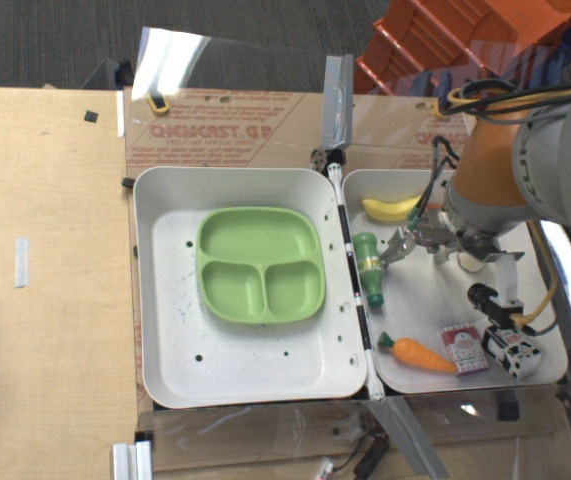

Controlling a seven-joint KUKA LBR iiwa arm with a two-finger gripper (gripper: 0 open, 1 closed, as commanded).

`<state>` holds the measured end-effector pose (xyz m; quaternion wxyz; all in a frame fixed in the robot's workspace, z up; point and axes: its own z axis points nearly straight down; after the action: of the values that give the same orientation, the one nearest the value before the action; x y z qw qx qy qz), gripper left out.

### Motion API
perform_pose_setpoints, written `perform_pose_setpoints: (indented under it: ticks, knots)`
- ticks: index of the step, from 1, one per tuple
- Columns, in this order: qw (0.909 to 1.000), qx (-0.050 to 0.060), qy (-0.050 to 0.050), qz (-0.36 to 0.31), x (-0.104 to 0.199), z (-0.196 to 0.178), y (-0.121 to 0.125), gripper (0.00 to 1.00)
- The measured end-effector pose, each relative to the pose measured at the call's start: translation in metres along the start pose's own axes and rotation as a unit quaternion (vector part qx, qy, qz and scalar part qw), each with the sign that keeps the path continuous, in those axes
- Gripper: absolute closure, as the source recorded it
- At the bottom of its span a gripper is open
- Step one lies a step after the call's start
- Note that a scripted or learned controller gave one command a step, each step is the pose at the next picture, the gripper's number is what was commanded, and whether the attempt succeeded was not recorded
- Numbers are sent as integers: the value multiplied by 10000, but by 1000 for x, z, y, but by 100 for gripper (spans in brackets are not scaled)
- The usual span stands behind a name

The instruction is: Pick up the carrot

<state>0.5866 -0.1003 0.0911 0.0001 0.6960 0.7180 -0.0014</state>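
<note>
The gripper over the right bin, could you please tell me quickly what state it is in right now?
Gripper: it hangs over the right bin, beside the green bottle and well away from the carrot; whether it is open or closed cannot be told.

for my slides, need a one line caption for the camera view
The gripper hangs over the right bin near a banana and green bottle, the carrot untouched.
</note>
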Motion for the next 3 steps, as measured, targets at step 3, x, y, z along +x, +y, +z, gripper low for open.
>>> perform_pose_setpoints:
  ticks: [3]
  knots:
    - [9993,-11,-2,-369,-99,0,26,0]
